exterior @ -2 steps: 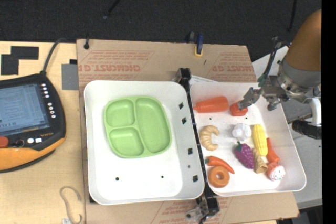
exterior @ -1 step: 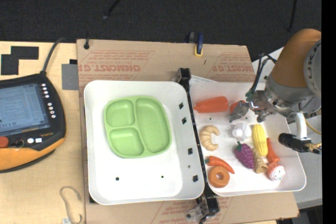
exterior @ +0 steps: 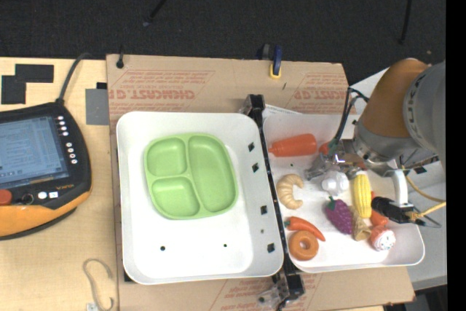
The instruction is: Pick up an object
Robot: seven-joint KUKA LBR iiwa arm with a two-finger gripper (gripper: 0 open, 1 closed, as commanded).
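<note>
Nearest me in the camera view, at the front of the right bin [exterior: 408,258], I see a round orange doughnut-like toy [exterior: 304,247] with a small red-orange pepper [exterior: 306,229] lying just behind it, touching or nearly so. Along the same front stretch, toward the right, sits a red and white strawberry-like piece [exterior: 382,237], and beside it a bunch of purple grapes [exterior: 338,215] lies against a yellow ear of corn [exterior: 361,196] that runs front to back. A little farther in, near the divider between the bins, is a pale croissant [exterior: 290,189]. Farther still, an orange carrot [exterior: 293,146] lies crosswise near the bin's back left. The gripper [exterior: 336,170] is down inside this bin, between the carrot and the corn, with a white object [exterior: 335,184] directly under it; I cannot tell from here whether its fingers are spread or pressed together, nor whether they touch anything. The arm [exterior: 397,113] comes in from the right, its orange band above the wrist. In the left bin [exterior: 138,229] rests a green three-compartment tray [exterior: 191,176]. Off to the far left on the bench lies the teach pendant [exterior: 36,167].
</note>
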